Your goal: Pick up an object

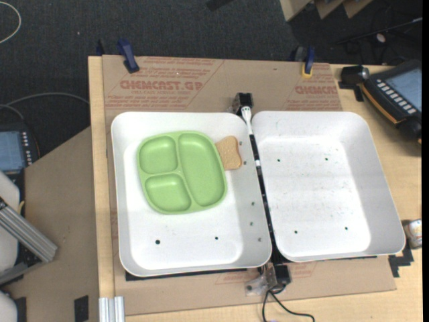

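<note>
A light green plate [181, 172] with three compartments lies flat in the upper part of the left white bin [181, 247]. A small tan piece, like a slice of toast [229, 152], lies against the plate's right edge, near the divide between the bins. The right white bin [322, 186] has a speckled floor.
The bins rest on a brown cardboard sheet [167, 79] clamped at the back by a blue clip [127, 56] and a yellow clip [308, 62]. A tablet-like device [395, 92] lies at the right edge. Cables trail at the front [275, 294].
</note>
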Controlling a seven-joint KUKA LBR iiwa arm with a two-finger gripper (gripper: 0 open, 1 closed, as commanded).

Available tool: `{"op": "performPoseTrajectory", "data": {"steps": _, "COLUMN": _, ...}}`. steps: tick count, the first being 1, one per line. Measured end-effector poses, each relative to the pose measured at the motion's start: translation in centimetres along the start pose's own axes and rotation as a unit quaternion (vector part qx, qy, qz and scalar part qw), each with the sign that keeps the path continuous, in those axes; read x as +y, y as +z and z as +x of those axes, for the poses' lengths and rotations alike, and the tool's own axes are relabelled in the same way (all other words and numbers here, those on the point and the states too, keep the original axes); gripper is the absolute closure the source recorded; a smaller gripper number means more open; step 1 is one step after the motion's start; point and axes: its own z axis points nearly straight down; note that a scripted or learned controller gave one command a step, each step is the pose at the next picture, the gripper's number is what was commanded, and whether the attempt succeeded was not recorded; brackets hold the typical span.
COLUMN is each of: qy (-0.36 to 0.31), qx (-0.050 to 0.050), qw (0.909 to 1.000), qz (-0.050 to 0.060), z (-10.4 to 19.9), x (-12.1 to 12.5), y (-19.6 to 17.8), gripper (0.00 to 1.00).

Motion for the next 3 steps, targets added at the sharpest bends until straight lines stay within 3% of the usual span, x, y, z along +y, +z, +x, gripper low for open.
{"op": "performPoseTrajectory", "data": {"steps": 1, "qy": -0.001, "qx": 0.006, "qw": 0.9999, "qz": 0.012, "z": 2.4, "x": -5.0, "y": 5.9, "gripper": 1.00}}
{"op": "performPoseTrajectory", "data": {"steps": 2, "qy": -0.002, "qx": 0.002, "qw": 1.0000, "qz": 0.004, "z": 0.2, "x": -2.5, "y": -0.1, "gripper": 1.00}}
{"op": "performPoseTrajectory", "data": {"steps": 3, "qy": -0.002, "qx": 0.007, "qw": 0.9999, "qz": 0.013, "z": 3.2, "x": -4.9, "y": 7.8, "gripper": 1.00}}
